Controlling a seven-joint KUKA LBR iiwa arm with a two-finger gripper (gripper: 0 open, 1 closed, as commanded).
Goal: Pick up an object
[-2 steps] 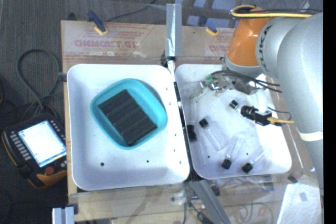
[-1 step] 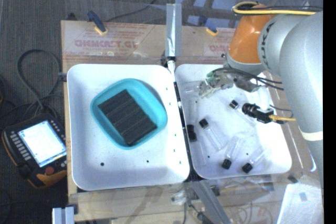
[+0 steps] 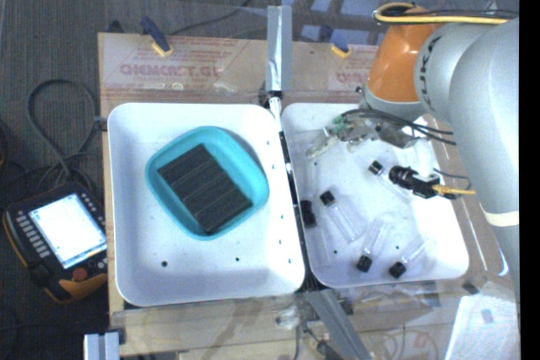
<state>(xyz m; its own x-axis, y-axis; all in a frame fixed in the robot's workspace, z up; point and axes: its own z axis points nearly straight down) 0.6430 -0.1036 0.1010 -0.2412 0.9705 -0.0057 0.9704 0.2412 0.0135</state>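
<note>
In the right bin (image 3: pixel 447 265) lie several small clear vials with black caps: one (image 3: pixel 327 200) near the left wall, one (image 3: pixel 375 168) in the middle, and two (image 3: pixel 364 262) (image 3: pixel 396 269) near the front. My gripper (image 3: pixel 344 129) hangs low over the bin's back left part, under the orange band (image 3: pixel 403 67) of the arm. A clear piece (image 3: pixel 317 148) lies just left of the gripper. The arm hides the bin's back right corner.
The left bin (image 3: pixel 135 265) holds a blue dish (image 3: pixel 165 160) with a black ribbed block (image 3: pixel 205 188) in it. A metal divider (image 3: pixel 277 55) rises at the back between the bins. A black and yellow cable plug (image 3: pixel 418 181) hangs over the right bin. A handheld screen (image 3: pixel 59 236) lies far left.
</note>
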